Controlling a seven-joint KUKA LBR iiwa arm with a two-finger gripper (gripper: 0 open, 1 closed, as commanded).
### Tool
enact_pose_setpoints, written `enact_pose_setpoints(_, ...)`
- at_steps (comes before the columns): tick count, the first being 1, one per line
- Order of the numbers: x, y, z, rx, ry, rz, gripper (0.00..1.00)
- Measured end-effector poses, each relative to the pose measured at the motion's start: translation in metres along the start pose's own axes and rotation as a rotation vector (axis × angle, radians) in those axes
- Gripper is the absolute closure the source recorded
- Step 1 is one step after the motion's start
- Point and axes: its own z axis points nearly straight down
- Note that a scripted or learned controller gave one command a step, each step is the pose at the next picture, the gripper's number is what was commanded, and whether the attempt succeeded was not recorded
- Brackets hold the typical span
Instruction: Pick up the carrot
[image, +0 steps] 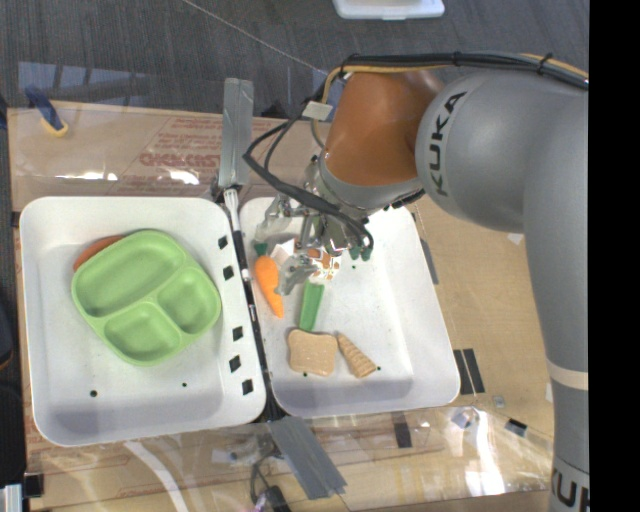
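Note:
The carrot (269, 284) is small and orange and lies near the left wall of the right bin (420, 300). My gripper (305, 252) hangs just right of it and slightly above, under the orange wrist band, with its metal fingers pointing down toward the carrot's top end. Nothing shows between the fingers, and the carrot rests on the bin floor.
A green stick (312, 306) lies right of the carrot, with a toast slice (313, 353) and a cone-shaped piece (356, 357) below it. The left bin (50, 400) holds a green divided plate (146, 295) lying over an orange item (93, 253).

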Motion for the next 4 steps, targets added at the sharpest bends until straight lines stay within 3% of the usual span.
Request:
enact_pose_setpoints(1, -0.001, 0.0, -0.011, 0.002, -0.003, -0.005, 1.0)
enact_pose_setpoints(2, -0.05, 0.042, -0.038, 0.002, -0.004, -0.149, 1.0)
enact_pose_setpoints(3, -0.048, 0.039, -0.023, 0.001, 0.0, -0.564, 1.0)
enact_pose_setpoints(4, -0.047, 0.026, -0.052, 0.003, -0.004, -0.262, 1.0)
